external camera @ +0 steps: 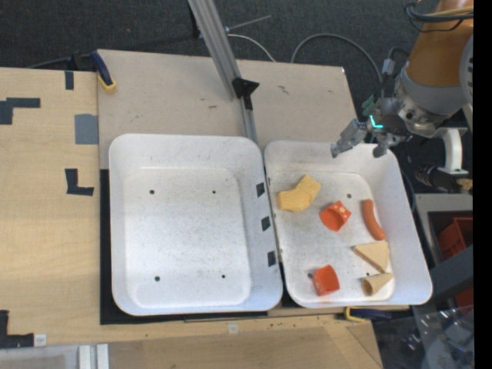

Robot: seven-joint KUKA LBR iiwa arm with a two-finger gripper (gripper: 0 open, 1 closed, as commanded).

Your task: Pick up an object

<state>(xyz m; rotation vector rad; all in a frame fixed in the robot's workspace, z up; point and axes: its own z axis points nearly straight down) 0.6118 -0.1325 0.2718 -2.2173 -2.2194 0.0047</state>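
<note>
At the bottom of the frame, nearest the viewer, the front rim of the right-hand shallow white plastic bin [350,302] carries two pieces just inside it: a small orange-red block with a squared shape [326,280] and, to its right, a pale tan cone-like piece [377,284]. Just above the cone lies a tan wedge of triangular outline [373,254], close to it but apart. Higher and toward the right wall of the bin, a slim orange sausage-shaped piece [373,219] lies nearly upright in the frame. To its left sits a small orange-red cup-like piece [335,216], and further left, near the bin's left wall, a yellow lumpy piece made of two joined chunks [299,194]. All six lie on the bin floor, none touching the arm.

The left-hand shallow white plastic bin [123,206] fills the centre left, its right rim touching the other bin's left rim.

In the upper right the grey arm with its orange band [440,60] reaches in. Its two-finger gripper [358,143] hangs over the upper rim of the right bin, well apart from the pieces below. The dark fingers [344,142] stand spread apart with nothing between them.

A slanted grey metal post [217,33] rises from behind the bins at upper centre.
</note>
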